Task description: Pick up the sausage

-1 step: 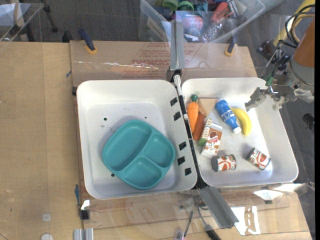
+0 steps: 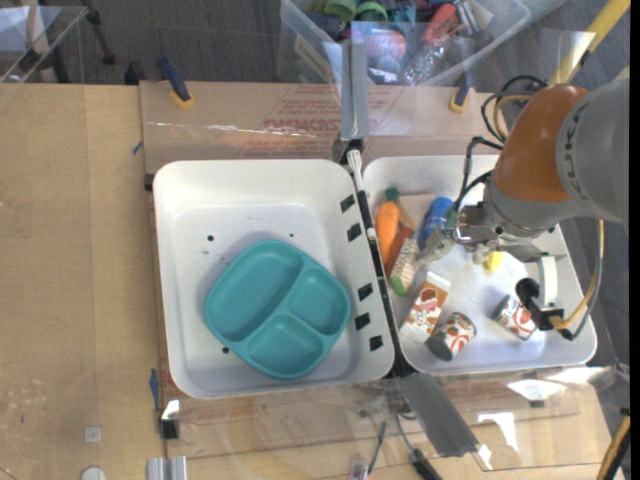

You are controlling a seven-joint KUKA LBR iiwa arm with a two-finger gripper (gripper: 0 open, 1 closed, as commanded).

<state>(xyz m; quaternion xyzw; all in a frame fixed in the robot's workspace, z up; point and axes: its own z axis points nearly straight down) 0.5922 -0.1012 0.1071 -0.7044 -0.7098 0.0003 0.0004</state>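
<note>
Gripper (image 2: 470, 236) low over right white bin (image 2: 580, 343), finger state can't be told. Brownish sausage-like piece (image 2: 404, 265) just left of it, beside orange carrot (image 2: 388, 226).

Both white bins (image 2: 190, 208) look like smooth moulded plastic with a faint sheen; the teal divided plate (image 2: 278, 308) is matt plastic, the worktop (image 2: 70, 268) pale, matt wood-grain board, the arm's (image 2: 590, 118) shell satin grey with a glossy orange band (image 2: 530, 148), the far-edge tub (image 2: 400, 48) clear plastic
</note>
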